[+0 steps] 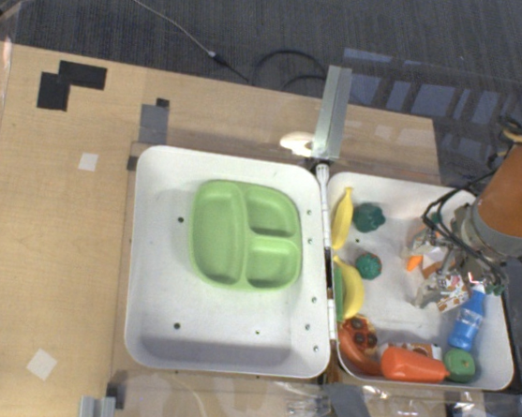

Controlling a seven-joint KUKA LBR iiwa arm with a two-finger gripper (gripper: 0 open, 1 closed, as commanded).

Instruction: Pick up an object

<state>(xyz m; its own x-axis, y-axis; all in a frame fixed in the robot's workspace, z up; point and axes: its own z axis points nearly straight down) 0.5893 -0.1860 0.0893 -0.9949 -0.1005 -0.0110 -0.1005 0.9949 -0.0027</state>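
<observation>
Left bin [155,265] holds a green divided tray [244,236]. Right bin [399,196] — two bananas [343,218], two dark green balls [368,217], an orange carrot [412,366], a blue bottle [467,324]. Gripper [442,272] low over the right bin, just beside the bottle — finger state unclear.

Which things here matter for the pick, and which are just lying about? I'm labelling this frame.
For the job:
- pincer, over the right bin
- two bananas
- two green balls
- blue bottle
- orange carrot

Lying about:
- green divided plate
- left bin
</observation>
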